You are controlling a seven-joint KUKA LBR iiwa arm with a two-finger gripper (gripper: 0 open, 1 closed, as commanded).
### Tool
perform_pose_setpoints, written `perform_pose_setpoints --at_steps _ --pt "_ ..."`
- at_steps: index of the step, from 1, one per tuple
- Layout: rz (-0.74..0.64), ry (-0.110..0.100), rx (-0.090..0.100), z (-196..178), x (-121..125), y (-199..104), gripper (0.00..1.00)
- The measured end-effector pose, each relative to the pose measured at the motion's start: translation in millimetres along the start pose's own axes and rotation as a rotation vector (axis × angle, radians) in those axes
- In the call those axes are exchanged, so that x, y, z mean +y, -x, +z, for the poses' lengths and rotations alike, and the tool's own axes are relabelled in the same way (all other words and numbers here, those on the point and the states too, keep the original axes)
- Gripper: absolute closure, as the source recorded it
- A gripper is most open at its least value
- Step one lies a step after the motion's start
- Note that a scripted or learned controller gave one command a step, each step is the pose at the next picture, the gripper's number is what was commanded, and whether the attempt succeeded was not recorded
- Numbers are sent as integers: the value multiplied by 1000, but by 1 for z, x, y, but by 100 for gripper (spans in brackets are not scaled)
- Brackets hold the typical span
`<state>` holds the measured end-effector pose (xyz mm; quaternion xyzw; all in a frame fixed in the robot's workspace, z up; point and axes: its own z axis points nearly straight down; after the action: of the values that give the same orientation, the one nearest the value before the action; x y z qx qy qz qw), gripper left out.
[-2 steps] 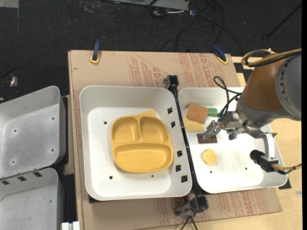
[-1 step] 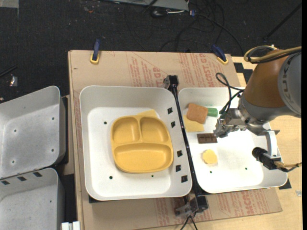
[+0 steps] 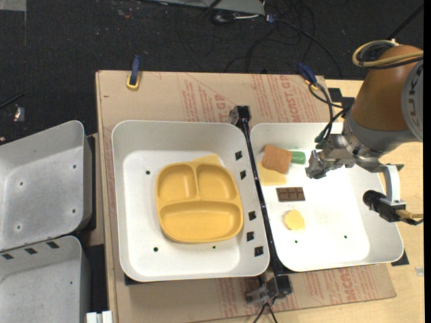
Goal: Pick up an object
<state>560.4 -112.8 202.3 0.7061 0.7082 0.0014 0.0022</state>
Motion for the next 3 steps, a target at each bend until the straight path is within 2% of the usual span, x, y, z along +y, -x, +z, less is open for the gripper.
perform_pose_setpoints --at_steps 1,2,3 --pt "1 0 -1 -52 7 9 100" --pt "0 0 0 -89 8 9 100" --pt "-4 -4 1 -87 15 -40 100"
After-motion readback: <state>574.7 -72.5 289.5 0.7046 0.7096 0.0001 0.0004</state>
